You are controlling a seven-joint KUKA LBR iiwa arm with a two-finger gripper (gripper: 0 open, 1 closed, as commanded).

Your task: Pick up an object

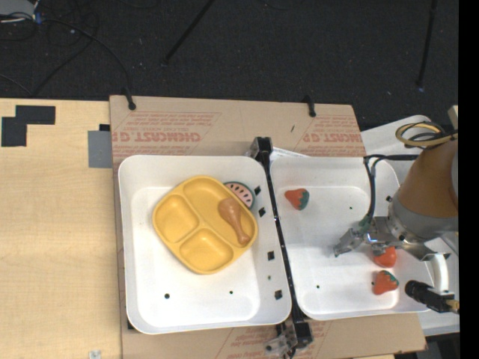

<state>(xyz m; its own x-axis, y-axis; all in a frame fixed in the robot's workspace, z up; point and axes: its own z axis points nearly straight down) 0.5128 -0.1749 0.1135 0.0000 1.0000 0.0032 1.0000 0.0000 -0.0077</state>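
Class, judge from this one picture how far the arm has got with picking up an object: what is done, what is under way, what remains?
Done: the arm has reached into the right bin. Under way: the gripper sits low beside a red toy, but nothing shows between its fingers. Left: closing on an object and lifting it. Another red toy, the strawberry and the drumstick on the yellow plate all lie untouched.

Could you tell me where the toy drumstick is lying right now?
The toy drumstick lies in the yellow divided plate in the left bin, on the plate's right side, just below the watermelon slice.
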